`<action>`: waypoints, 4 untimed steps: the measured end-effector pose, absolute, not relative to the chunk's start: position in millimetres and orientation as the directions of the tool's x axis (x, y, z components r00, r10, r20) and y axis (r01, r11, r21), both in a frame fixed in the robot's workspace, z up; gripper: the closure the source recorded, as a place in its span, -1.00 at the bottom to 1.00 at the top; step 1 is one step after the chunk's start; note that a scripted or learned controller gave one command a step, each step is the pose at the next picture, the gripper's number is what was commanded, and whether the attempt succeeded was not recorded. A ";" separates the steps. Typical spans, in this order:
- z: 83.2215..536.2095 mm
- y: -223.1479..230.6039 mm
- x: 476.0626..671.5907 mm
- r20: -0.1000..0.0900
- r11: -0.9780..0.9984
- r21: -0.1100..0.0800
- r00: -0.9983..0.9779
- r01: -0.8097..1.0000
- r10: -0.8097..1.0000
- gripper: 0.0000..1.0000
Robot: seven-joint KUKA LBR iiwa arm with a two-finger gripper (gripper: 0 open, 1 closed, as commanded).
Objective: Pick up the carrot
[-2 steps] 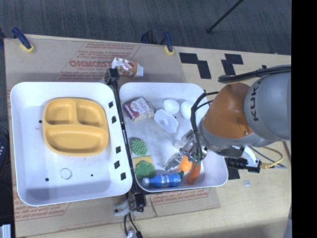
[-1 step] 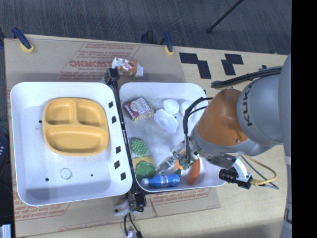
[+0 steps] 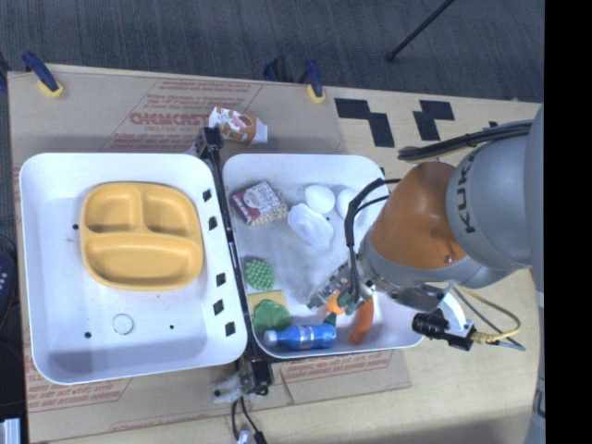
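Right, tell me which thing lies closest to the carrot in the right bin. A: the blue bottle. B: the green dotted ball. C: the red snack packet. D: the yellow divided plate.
A: the carrot lies at the near edge of the right bin, and the blue bottle lies on its side just left of it, nearer than anything else listed.

Orange carrot (image 3: 362, 321), blue bottle (image 3: 303, 337), yellow tray (image 3: 141, 234), white bins (image 3: 42, 276).

Plate (image 3: 141, 234) in left bin (image 3: 37, 248); carrot (image 3: 363, 320) (beside bottle (image 3: 305, 337)) in right bin (image 3: 277, 166).
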State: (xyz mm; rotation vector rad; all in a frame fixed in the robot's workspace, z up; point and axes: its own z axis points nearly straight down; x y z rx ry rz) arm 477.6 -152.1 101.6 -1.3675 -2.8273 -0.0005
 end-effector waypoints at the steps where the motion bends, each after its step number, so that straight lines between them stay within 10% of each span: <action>1: 191.6 -62.5 476.6 0.002 0.443 -0.002 -0.443 0.897 0.897 1.00; 2: 257.5 -124.1 476.5 0.001 0.327 -0.001 -0.327 0.945 0.945 1.00; 3: 106.2 -99.5 475.3 0.004 0.171 -0.005 -0.171 0.985 0.985 1.00; 4: 182.5 -140.6 476.3 0.001 -0.294 -0.003 0.294 0.956 0.956 1.00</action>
